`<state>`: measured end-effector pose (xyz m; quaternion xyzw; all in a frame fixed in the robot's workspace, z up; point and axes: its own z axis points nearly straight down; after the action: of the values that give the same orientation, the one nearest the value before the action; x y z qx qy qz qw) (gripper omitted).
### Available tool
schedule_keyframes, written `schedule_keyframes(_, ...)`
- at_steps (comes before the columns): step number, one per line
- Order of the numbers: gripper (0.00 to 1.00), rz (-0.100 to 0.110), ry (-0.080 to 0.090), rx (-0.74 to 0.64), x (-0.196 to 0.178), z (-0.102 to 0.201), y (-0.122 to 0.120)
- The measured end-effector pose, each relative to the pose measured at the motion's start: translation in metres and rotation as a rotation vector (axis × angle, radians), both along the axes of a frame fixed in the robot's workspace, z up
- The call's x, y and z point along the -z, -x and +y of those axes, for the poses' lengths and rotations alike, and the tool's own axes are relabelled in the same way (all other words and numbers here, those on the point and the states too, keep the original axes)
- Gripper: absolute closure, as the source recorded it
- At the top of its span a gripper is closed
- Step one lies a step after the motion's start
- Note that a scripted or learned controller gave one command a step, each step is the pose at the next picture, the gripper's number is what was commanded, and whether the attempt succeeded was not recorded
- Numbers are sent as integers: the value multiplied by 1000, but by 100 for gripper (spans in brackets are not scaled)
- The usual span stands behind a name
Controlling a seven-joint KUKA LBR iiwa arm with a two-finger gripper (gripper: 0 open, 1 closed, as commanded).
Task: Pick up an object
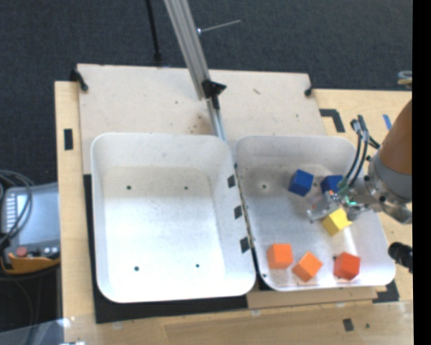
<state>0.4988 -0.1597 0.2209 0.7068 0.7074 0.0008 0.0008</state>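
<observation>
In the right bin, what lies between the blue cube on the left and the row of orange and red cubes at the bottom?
In the camera view, bare white bin floor separates the blue cube from the orange cubes and the red cube; the yellow cube sits off to the right.

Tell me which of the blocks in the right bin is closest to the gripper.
The yellow block. It sits right at the gripper, whereas the two blue blocks lie farther up the bin, and the two orange blocks and the red one line the bin's near edge.
</observation>
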Motion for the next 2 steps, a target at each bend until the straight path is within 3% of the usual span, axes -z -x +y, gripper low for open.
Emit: schedule_keyframes(2, 0, 6, 0, 2, 104, -6, 1)
